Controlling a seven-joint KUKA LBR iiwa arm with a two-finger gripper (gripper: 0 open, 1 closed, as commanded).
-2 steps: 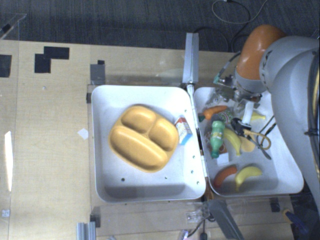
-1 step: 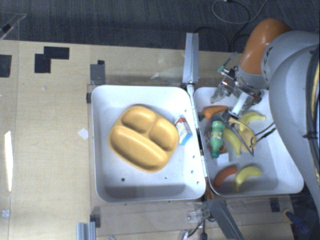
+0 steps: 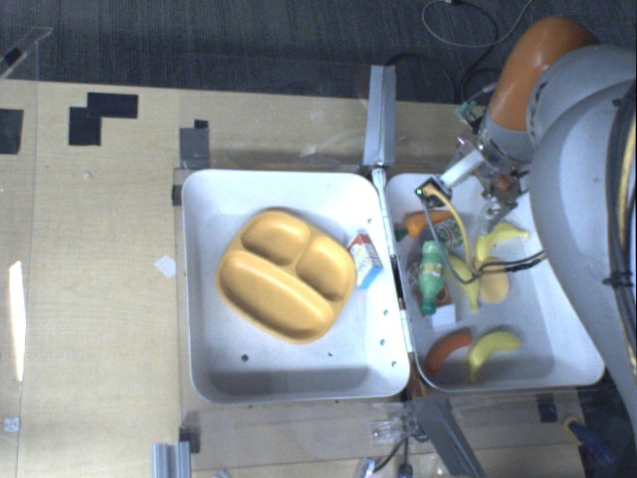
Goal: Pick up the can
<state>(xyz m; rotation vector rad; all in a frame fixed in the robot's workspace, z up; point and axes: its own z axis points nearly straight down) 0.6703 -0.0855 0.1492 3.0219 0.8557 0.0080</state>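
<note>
Glossy plastic bread loaf (image 3: 287, 275); smooth white bins (image 3: 209, 297); wooden bench (image 3: 90, 267)

Left bin (image 3: 199, 297) contains a large yellow bread-shaped item (image 3: 286, 274) with a small carton (image 3: 365, 260) touching its right side. Right bin (image 3: 567, 352) contains a green bottle (image 3: 430, 277), two bananas (image 3: 493, 348) (image 3: 501, 239), a red sausage-shaped item (image 3: 447, 348) and an orange object (image 3: 415, 225). The arm (image 3: 567, 98) reaches over the right bin; the gripper (image 3: 495, 189) hangs above its far end.

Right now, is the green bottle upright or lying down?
Lying down. The green bottle rests lengthwise on the right bin's floor, beside the yellow banana.
</note>
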